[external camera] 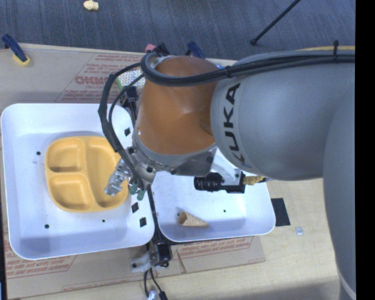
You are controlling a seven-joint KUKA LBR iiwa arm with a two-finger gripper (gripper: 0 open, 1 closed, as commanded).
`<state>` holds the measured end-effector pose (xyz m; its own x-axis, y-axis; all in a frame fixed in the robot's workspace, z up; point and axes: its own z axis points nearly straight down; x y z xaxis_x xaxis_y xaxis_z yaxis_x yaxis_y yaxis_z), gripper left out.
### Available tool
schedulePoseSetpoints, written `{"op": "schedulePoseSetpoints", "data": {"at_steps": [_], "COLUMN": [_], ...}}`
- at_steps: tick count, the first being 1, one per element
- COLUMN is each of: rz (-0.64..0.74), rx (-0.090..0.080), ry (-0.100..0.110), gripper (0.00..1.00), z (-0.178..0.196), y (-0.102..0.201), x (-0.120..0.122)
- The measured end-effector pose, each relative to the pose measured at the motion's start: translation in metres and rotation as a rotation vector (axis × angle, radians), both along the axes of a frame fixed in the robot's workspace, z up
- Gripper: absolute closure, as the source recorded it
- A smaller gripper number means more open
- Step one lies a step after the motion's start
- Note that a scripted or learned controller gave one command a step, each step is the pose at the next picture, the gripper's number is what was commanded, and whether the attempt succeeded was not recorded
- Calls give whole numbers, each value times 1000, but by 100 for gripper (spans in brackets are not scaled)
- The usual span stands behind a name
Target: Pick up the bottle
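My gripper [117, 184] hangs low over the right edge of a yellow divided plate [75, 170] that lies in the left bin [19, 142]. The orange band and the grey wrist of the arm [175, 114] loom large in the middle of the view. They hide most of the right bin [250, 220] and the strip between the two bins.
A small brown wedge-shaped piece [191, 219] lies near the front wall of the right bin. Black cables [109, 105] loop along the arm's left side. The bins rest on brown cardboard [81, 74], held by a blue clamp [15, 49] at the back left.
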<state>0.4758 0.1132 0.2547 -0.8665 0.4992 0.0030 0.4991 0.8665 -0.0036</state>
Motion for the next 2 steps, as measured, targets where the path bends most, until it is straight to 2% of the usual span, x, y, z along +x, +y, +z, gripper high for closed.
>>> {"op": "schedulePoseSetpoints", "data": {"at_steps": [1,2], "rz": [-14,258], "rx": [0,1], "ry": [-5,-3], "gripper": [100,100], "z": [34,28], "y": [-60,-14], "x": [1,1]}}
